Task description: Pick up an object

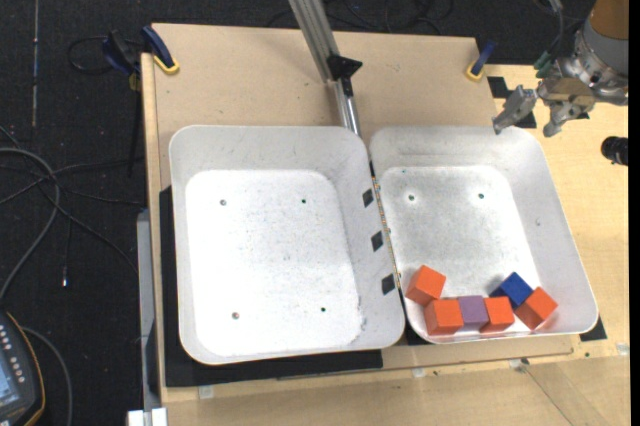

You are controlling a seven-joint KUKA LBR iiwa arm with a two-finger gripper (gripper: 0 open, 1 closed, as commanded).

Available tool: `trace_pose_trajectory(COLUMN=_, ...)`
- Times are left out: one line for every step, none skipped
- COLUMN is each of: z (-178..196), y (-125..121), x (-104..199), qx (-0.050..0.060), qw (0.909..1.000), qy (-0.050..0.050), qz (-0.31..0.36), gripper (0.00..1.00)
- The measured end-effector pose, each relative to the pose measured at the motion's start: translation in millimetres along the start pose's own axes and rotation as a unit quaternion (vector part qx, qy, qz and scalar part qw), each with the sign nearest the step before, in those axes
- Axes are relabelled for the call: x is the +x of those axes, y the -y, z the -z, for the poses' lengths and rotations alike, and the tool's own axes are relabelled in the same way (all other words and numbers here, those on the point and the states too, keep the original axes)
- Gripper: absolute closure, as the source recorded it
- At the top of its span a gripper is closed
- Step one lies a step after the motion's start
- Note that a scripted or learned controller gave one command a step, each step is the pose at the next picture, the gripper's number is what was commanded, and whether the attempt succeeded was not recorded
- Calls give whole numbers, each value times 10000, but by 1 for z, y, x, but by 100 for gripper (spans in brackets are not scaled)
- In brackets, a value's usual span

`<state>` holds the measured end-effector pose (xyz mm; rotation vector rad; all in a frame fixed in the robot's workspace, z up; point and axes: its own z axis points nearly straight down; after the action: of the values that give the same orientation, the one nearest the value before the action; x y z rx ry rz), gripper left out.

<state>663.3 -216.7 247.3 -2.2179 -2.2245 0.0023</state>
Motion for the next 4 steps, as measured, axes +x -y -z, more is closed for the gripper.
trace_pose_trajectory(z=-129, y=53, x=28, qx=38, qw=10000, qy=-16, qz=-22, gripper=0)
trace_pose_trajectory(z=-153, y=-18, x=33, qx=-17, qw=10000, qy=-5, qz=8, gripper=0)
trace_pose_trajectory(z=8, y=21, x=44, qx=-53, qw=10000, qy=9, qz=-15, gripper=0)
trace_pose_trajectory(z=-9, y=13, x=88, qx=-8, qw=10000, qy=-5, qz=19, gripper=0)
